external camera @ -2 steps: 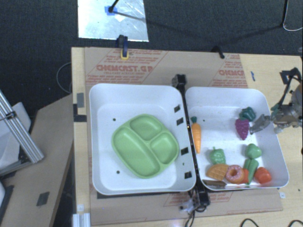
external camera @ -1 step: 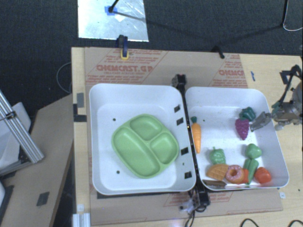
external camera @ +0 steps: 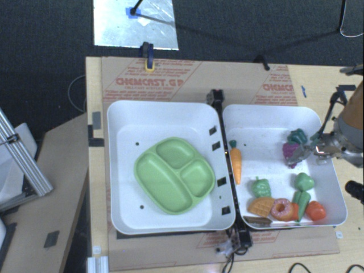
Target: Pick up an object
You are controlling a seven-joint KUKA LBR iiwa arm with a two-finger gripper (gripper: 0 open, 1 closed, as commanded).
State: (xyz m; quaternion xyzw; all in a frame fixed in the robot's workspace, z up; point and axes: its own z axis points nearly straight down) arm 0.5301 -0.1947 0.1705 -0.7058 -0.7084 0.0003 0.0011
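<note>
The arm (external camera: 351,124) enters at the scene's right edge as a rounded grey body with an orange-tan band across its upper part. Below that band sits a paler grey metal wrist section, blurred, with small bright fittings. A dark, slim cable loops up behind it.

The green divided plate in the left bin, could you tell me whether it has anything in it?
Empty. The green divided plate lies flat in the left bin, and all three compartments show bare green, with no toy food.
</note>
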